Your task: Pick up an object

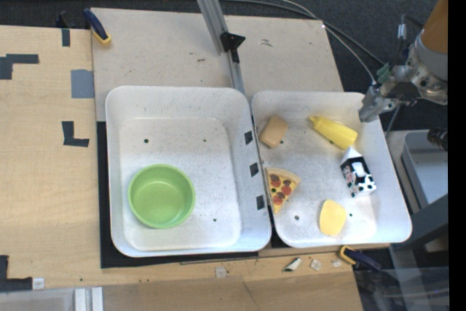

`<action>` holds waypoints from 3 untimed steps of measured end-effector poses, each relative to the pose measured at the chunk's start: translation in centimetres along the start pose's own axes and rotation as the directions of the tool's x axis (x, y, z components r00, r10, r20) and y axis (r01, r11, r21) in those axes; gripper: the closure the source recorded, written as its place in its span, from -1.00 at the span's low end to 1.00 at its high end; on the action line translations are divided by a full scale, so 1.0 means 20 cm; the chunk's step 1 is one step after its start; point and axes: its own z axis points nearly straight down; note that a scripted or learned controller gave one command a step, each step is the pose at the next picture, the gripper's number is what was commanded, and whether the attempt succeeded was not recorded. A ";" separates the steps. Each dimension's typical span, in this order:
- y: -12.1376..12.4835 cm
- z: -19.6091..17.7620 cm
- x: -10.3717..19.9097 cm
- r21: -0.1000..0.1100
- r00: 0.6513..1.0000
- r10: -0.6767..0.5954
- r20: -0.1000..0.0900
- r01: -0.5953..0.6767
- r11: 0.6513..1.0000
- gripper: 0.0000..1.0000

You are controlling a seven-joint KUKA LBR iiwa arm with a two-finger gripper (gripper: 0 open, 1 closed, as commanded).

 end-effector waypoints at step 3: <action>-0.01 0.58 0.02 0.007 1.000 -0.001 -0.001 0.001 1.000 -1.00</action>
